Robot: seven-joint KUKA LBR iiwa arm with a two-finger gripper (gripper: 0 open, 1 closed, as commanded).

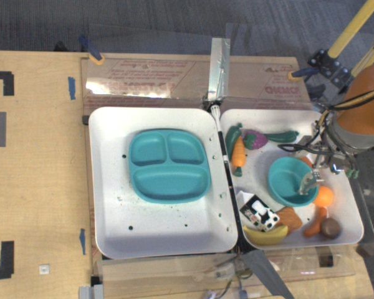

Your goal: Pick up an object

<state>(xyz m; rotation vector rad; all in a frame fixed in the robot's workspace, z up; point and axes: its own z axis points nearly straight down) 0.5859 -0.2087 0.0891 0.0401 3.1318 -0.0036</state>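
From my seat the likeliest target is the teal bowl [292, 180], sitting in the right bin [352, 232], right of centre. The hand [311, 182] is down at the bowl's right rim, so the bowl lies immediately to its left and partly beneath it; I judge the coming move turns on whether the tips straddle that rim or merely sit inside it. At this slant and size I cannot tell how the hand is set or whether it has hold of anything.

Working outward, an orange ball [325, 196] lies just beside the bowl on its lower right, close under the hand, and I'd count it the nearest alternative pick. Below it are a carrot [314, 223] and a brown rounded object [331, 228] near the bin's lower right corner. To the bowl's lower left lie an orange wedge-shaped toy [288, 217], a black-and-white toy [258, 212] and a banana [266, 233] along the front wall. Up the left side is an orange-and-green vegetable [237, 151], long axis running front to back, with a purple vegetable [256, 139] and a green pod [279, 136] toward the back.

The crowding around the bowl is the main obstacle, I think. The left bin [106, 229] carries a teal divided plate [169, 165], well apart on the tabletop [31, 185].
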